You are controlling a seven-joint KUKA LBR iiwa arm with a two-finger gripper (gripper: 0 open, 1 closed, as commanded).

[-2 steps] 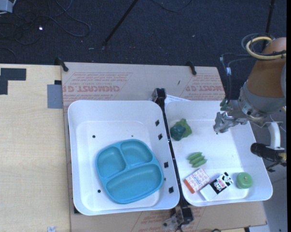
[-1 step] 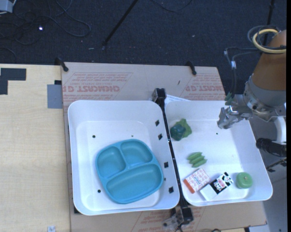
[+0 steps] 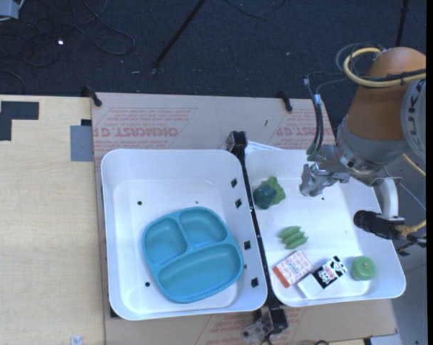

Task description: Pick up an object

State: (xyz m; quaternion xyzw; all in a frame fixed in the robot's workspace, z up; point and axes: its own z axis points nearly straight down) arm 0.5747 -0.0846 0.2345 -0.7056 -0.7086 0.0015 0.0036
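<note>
The gripper (image 3: 313, 185) hangs over the upper part of the right bin (image 3: 388, 282) — whether its fingers are released or clenched, I cannot tell. Below and left of it lie a dark green toy (image 3: 268, 193), a green pea pod (image 3: 292, 236), an orange-and-white carton (image 3: 293, 267), a black-and-white box (image 3: 324, 275) and a green round piece (image 3: 362, 267). The left bin (image 3: 123, 192) holds a blue divided plate (image 3: 192, 253).

Blue plate (image 3: 193, 254) in left bin (image 3: 119, 192), pincer (image 3: 314, 184) seemingly empty over right bin (image 3: 388, 282)
</note>
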